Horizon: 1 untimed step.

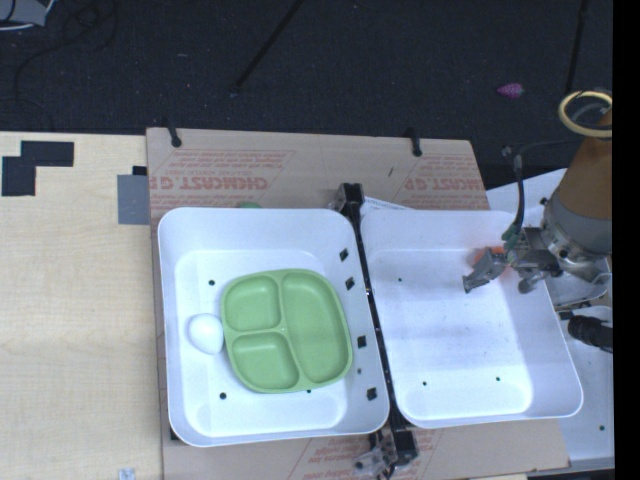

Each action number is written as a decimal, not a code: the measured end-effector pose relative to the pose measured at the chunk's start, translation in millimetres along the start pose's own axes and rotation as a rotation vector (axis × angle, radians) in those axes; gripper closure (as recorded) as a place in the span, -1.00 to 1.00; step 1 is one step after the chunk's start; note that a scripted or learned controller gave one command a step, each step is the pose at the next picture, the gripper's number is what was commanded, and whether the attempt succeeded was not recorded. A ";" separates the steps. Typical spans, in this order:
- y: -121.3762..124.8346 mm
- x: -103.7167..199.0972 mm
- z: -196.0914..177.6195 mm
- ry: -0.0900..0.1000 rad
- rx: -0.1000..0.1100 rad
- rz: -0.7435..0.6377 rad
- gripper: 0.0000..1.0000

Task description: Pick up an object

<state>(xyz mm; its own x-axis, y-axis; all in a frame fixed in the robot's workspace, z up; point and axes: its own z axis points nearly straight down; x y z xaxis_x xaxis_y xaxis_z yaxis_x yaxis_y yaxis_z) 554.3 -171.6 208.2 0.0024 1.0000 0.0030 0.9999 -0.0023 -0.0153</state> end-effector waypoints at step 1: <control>2.8 -0.1 -7.5 -0.003 -0.014 -0.002 -1.00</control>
<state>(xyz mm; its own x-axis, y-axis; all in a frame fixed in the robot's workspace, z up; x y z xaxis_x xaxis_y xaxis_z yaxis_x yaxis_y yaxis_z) 557.2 -171.7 215.6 0.0000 1.0000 0.0000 1.0000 0.0000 -0.0014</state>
